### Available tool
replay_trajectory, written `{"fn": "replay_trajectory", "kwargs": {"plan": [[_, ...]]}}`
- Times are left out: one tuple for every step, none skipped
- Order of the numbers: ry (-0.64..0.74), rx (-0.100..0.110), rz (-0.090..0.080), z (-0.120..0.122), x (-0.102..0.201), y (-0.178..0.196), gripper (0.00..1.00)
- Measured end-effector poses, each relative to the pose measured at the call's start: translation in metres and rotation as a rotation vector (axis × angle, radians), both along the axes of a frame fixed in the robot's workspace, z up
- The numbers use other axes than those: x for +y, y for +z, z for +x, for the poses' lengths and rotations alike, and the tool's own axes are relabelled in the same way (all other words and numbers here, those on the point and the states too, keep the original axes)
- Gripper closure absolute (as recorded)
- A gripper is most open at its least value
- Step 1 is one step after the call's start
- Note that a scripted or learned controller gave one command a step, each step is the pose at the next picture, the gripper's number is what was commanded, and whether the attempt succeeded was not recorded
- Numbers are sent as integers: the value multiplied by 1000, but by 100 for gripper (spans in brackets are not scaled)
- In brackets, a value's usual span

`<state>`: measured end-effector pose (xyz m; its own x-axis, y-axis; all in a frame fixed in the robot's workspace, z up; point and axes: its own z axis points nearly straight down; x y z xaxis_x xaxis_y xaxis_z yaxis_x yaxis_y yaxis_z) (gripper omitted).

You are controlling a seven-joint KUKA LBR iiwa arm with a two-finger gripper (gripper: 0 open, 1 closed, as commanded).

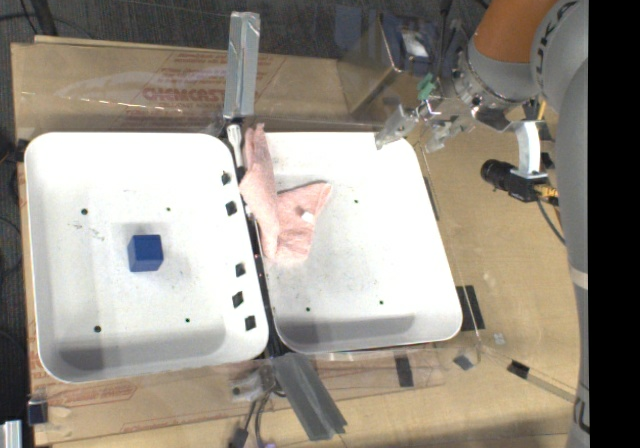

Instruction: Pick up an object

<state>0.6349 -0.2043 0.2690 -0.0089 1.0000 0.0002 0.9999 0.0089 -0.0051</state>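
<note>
I count two white bins. Left bin (60, 236): one blue cube (146, 252), left of centre, alone on the floor. Right bin (420, 266): one pink cloth (283, 206), crumpled along the left wall. The gripper (415, 126) hangs over the right bin's far right corner, apart from both objects; I cannot tell its pincer state.

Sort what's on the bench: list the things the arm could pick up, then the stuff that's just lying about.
For the job:
blue block in the left bin
pink cloth in the right bin
pincer, over the right bin's far corner

Lying about:
cardboard sheet under the bins
grey bar behind them
</note>
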Motion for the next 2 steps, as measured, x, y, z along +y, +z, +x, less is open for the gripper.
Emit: {"fn": "replay_trajectory", "kwargs": {"plan": [[-89, -1, 0, -24, 19, -37, 0], [215, 0, 2, -6, 44, -61, 0]]}}
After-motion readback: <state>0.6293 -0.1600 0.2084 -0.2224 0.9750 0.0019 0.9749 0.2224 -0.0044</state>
